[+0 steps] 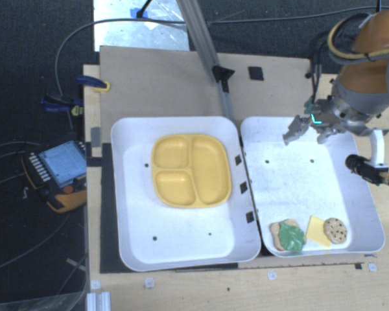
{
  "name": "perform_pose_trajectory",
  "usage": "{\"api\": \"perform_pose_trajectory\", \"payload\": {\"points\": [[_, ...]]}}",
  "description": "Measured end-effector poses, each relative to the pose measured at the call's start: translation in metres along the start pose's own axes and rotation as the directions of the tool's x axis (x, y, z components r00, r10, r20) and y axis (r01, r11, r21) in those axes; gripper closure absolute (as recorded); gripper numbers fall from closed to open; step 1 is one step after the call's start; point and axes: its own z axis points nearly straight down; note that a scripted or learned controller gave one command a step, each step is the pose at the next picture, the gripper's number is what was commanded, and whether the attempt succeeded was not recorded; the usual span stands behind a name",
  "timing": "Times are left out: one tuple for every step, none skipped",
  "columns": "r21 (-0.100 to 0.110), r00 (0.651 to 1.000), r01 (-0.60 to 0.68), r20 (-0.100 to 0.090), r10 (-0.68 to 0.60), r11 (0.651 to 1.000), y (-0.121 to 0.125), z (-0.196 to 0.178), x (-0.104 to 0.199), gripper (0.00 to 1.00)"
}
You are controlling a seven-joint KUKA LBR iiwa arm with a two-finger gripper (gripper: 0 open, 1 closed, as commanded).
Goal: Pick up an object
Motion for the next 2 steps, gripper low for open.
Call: {"api": "perform_pose_trajectory", "payload": {"points": [[-0.001,1.000,0.000,0.000,0.000,1.000,0.000,-0.001,0.000,0.00],[0.002,1.000,-0.004,0.000,0.004,1.000,-0.009,0.054,-0.003,0.00]]}}
